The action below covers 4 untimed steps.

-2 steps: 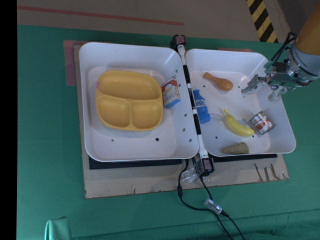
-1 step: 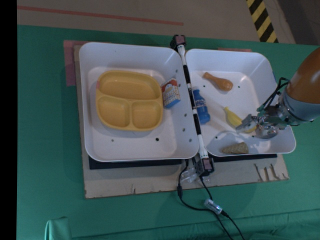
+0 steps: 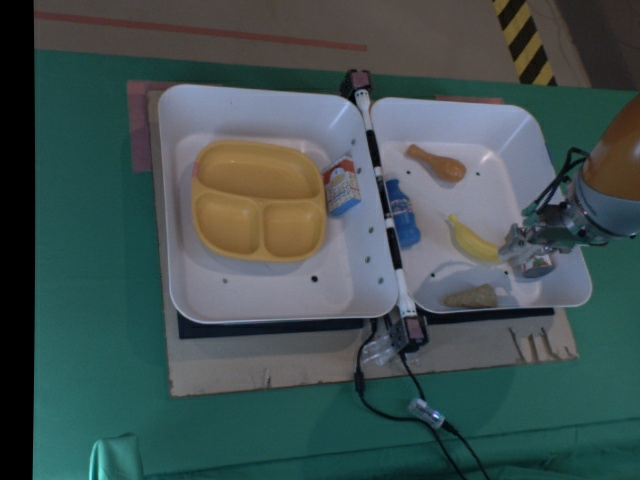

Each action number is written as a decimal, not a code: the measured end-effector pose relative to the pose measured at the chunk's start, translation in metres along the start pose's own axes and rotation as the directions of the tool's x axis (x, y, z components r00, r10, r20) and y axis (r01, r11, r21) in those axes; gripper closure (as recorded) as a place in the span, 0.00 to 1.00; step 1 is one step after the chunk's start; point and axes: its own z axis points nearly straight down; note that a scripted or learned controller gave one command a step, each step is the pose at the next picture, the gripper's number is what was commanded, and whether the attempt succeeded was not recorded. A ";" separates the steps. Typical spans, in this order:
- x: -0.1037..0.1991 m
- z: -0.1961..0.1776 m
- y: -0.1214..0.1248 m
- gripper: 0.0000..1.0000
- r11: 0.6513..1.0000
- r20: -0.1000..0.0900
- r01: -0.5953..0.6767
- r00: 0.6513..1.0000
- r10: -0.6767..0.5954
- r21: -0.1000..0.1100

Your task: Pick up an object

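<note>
The bench carries two shallow white bins side by side on a green cloth (image 3: 90, 268), with a sheet of cardboard (image 3: 300, 368) beneath them. The left bin (image 3: 200, 298) holds a yellow divided tray (image 3: 258, 200) with three compartments, lying flat, and a small carton (image 3: 342, 186) with red, white and blue print, which stands just beside the tray's right edge, near the divider between the bins. The right bin (image 3: 520, 128) holds four items. A brown drumstick-shaped piece (image 3: 437, 163) lies near the bin's upper middle, thick end to the right. A blue bottle (image 3: 402, 212) lies on its side close to the divider, well apart from the drumstick. A yellow banana (image 3: 472, 240), curved and smooth, lies near the bin's centre right, its right tip close to the gripper. A tan, lumpy, roughly wedge-shaped piece (image 3: 472, 296) lies near the bin's lower rim. The gripper (image 3: 530, 253) sits low over the right bin's lower right area, between the banana and the bin's right wall; whether it is apart or together cannot be told from this view, and no item is visibly between its parts. The grey arm (image 3: 610, 183) with its orange band enters from the right. Black cables (image 3: 400, 408) trail from the divider's lower end across the cloth.
</note>
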 end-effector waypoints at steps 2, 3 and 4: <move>0.008 -0.107 0.025 0.00 1.000 0.004 0.006 1.000 -0.006 0.003; 0.029 -0.003 0.116 0.00 1.000 0.002 0.006 1.000 -0.006 0.005; 0.037 0.036 0.095 0.00 1.000 0.006 0.006 1.000 -0.006 -0.005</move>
